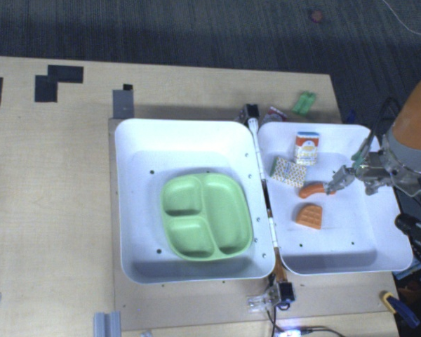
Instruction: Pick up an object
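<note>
A wooden counter (49,209) carried two shallow white bins side by side, seen from above at a slant. The left bin (137,153) held a green divided plate (205,215) resting flat near its centre. The right bin (379,248) held four small items: a little carton (306,147) at about twelve o'clock of the bin's middle, a patterned packet (288,170) at ten o'clock, an orange sausage-shaped toy (311,189) near the middle, and an orange wedge (309,217) at six o'clock. The grey arm entered from three o'clock, and its gripper (342,177) hung low over the right bin, just beside the sausage toy's three o'clock end. Whether its fingers were spread or closed could not be told at this size, and nothing was visibly held. Judging by that placement, the sausage toy was the likely target, lying loose and apart from its neighbours, which would leave room for a grasp.
</note>
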{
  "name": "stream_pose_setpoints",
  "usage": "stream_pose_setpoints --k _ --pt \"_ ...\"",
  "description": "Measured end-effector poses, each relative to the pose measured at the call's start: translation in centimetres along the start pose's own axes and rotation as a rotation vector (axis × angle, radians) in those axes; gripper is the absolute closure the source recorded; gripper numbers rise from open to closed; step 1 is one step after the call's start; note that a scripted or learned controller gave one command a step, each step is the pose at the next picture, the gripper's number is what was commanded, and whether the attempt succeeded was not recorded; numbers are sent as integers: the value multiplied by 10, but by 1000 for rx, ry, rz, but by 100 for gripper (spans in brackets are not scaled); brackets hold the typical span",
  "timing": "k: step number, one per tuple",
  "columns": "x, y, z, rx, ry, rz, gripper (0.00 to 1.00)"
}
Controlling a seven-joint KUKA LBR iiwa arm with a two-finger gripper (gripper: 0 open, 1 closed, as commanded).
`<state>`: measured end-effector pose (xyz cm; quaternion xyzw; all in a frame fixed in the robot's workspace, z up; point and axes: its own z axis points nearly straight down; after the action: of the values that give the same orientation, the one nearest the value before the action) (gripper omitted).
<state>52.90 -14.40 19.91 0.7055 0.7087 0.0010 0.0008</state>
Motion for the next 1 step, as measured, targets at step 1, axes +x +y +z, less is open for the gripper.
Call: stream_pose_setpoints --k 1 --pt "25 51 105 -2 -1 2 0"
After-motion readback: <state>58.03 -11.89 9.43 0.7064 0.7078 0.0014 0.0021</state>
